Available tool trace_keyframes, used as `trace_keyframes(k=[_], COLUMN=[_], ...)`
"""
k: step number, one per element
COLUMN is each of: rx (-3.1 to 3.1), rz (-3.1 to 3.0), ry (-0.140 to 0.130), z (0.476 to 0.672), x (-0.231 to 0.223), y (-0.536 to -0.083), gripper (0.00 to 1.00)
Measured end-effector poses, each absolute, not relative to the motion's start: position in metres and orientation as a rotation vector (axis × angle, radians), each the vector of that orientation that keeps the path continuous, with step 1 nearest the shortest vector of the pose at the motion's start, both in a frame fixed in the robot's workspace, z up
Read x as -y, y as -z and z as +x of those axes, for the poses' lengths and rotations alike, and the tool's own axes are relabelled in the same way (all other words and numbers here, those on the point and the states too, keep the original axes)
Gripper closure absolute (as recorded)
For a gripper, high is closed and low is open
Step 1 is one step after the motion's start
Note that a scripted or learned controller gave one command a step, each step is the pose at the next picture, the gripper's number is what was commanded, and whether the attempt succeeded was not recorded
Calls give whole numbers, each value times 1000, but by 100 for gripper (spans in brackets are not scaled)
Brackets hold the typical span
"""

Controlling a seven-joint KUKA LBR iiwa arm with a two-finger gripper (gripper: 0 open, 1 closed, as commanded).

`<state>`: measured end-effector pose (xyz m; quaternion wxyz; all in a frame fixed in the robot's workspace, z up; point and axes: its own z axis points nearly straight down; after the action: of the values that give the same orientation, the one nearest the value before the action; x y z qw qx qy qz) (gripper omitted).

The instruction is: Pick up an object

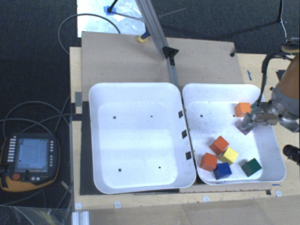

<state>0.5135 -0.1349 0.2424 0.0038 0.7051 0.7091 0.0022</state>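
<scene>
The right bin point(197, 97) holds several small blocks. An orange block point(242, 109) lies near its far right side. Toward the front sit a red-orange block point(219, 145), a second red-orange block point(209, 161), a yellow block point(229, 154), a blue block point(222, 170) and a dark green block point(251, 167). My gripper point(248, 122) hangs low over the right part of this bin, just in front of the orange block and beside it. Its fingers are small and dark against the bin floor.
The left bin point(136, 135) stands beside the right one, with a raised divider between them. A slanted metal pole point(154, 27) crosses the back of the bench. A teach pendant point(29, 161) lies on the floor at the left. The arm's wrist point(287, 97) enters from the right.
</scene>
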Motion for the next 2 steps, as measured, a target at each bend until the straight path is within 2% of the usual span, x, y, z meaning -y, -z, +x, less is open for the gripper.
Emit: trace_keyframes(k=[2], rx=[-2233], rz=[2207], ry=[-7], z=[561], x=[40], y=[-244], gripper=[100])
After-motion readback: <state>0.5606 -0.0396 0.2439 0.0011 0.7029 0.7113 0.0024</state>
